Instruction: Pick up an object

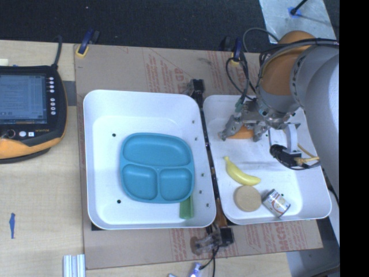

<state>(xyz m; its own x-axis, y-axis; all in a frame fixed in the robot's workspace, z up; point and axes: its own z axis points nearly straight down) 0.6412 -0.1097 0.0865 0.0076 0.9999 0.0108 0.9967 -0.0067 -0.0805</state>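
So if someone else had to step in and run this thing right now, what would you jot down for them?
Gripper: low in the right bin, at an orange thing near the bin's upper end in the view. Whether it grips it cannot be judged.
Also in the right bin: banana, round tan disc, small silver can.
Left bin: blue divided plate, with a green thing at its lower right.
Done: nothing visibly lifted.
Left: secure one thing and raise it.
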